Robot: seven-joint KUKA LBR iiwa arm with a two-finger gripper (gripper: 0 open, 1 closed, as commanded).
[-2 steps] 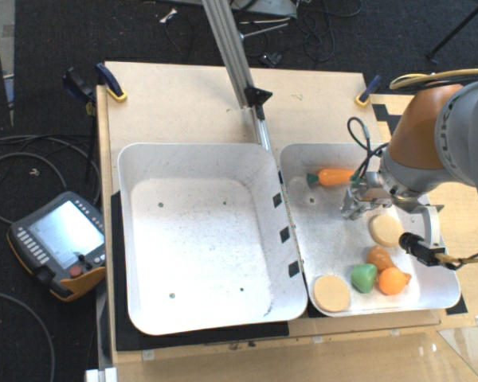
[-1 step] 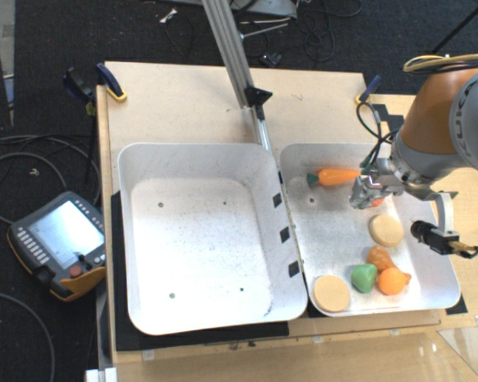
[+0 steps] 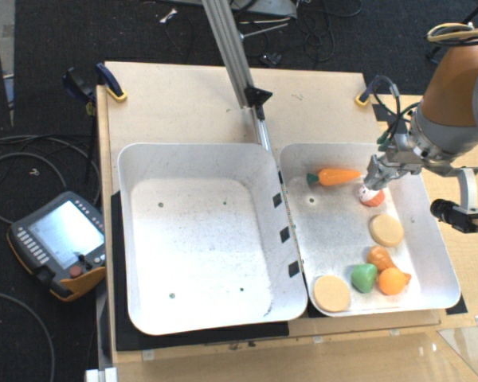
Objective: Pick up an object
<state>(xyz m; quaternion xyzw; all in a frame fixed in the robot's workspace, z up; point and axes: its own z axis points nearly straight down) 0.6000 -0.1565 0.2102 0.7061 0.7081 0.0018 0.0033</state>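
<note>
Your end effector [image 3: 380,178] sits right over the small red-white object [image 3: 372,197], grip state unclear, and could clip the carrot [image 3: 338,177] beside it.

On my feed the wooden bench [image 3: 191,106] fills the middle, with a clamp [image 3: 111,84] gripping its far left corner and another clamp [image 3: 365,95] at the far right corner. A slanted aluminium rail [image 3: 231,50] runs down from the top toward the gap between the bins. Off the bench's left side a teach pendant [image 3: 60,245] lies on the dark floor, screen lit, with black cables [image 3: 16,181] looping beside it.
</note>
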